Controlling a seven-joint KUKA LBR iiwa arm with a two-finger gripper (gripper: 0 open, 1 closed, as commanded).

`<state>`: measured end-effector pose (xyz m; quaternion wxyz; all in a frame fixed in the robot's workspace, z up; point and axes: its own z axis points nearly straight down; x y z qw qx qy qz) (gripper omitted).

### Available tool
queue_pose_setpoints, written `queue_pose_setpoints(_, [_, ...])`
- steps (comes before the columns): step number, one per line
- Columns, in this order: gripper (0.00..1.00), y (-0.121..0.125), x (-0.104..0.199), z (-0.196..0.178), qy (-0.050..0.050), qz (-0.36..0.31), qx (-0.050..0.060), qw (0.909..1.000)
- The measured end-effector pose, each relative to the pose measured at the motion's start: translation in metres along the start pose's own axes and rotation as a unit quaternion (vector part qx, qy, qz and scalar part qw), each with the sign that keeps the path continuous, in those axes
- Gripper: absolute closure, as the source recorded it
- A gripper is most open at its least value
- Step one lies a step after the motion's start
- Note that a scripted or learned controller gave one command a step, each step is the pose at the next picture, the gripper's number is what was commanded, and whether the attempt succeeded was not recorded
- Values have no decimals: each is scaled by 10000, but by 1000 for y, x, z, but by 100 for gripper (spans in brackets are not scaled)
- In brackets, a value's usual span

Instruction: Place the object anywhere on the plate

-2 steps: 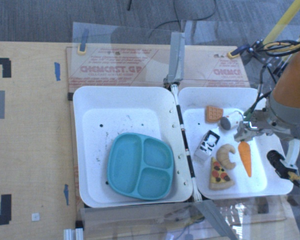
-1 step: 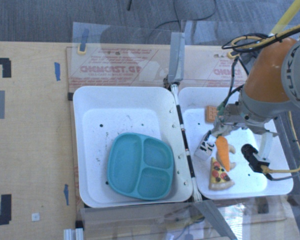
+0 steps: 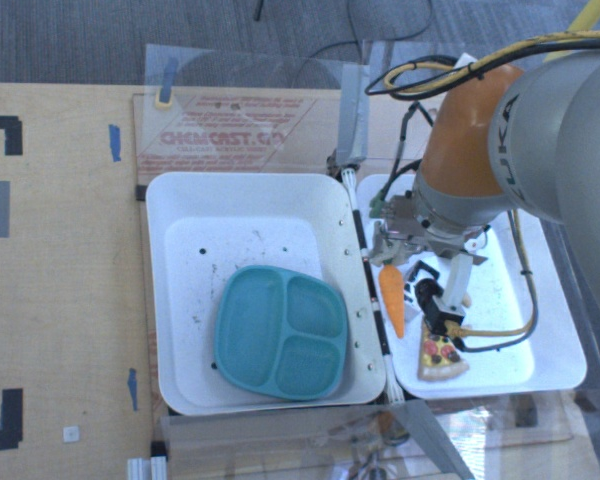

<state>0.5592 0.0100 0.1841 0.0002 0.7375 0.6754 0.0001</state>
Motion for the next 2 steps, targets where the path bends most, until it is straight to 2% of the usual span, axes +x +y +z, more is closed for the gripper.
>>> queue_pose_setpoints(1, [100,-37,78,0,4,-1696,16,9855])
queue_pose_setpoints(2, [0,-37,78,0,4,-1691,14,9856])
